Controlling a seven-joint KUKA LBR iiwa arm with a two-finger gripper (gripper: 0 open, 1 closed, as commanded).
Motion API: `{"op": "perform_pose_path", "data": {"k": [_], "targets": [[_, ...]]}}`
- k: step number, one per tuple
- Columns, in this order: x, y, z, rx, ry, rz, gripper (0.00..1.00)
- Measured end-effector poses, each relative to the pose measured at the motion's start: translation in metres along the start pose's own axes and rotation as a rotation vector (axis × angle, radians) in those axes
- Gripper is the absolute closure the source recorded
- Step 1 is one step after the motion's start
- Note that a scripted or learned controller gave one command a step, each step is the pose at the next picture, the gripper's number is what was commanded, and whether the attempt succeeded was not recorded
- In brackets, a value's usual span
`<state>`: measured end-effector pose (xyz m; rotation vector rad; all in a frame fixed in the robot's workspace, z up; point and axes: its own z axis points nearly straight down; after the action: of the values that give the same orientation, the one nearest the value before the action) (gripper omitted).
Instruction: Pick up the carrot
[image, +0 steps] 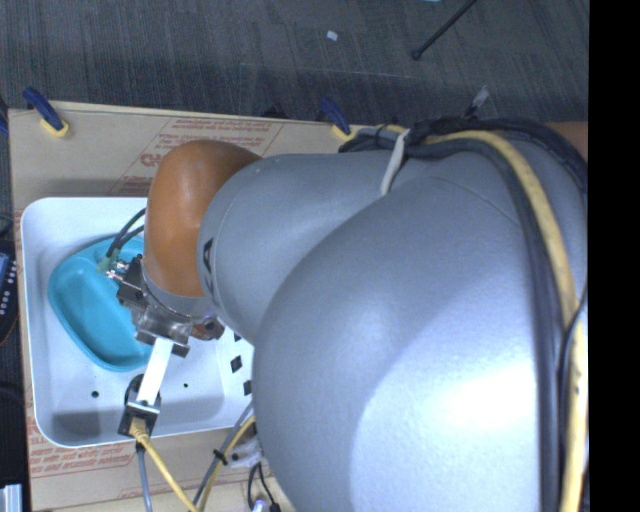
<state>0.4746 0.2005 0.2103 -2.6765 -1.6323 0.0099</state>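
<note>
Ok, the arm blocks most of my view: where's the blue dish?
In the camera view the blue dish lies in the left-hand bin, near its left wall, its right edge hidden under the arm.

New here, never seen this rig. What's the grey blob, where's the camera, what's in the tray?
One camera, fixed above the bench, looks down at a slant. The big grey shape is the robot arm, reaching in from the right and close to the lens, so it hides much of the bench. The orange band sits just above its wrist. The hand below it hangs over a shallow white bin. In that bin lies a turquoise object, right beside the hand. Whether the hand holds anything cannot be told from this view.
</note>
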Motion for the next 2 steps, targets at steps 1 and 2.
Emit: {"op": "perform_pose_path", "data": {"k": [1, 2], "targets": [[-0.005, 0.056, -0.074, -0.004, -0.001, -0.289, 1.0], [0.07, 0.092, -0.122, -0.003, -0.002, 0.171, 1.0]]}}
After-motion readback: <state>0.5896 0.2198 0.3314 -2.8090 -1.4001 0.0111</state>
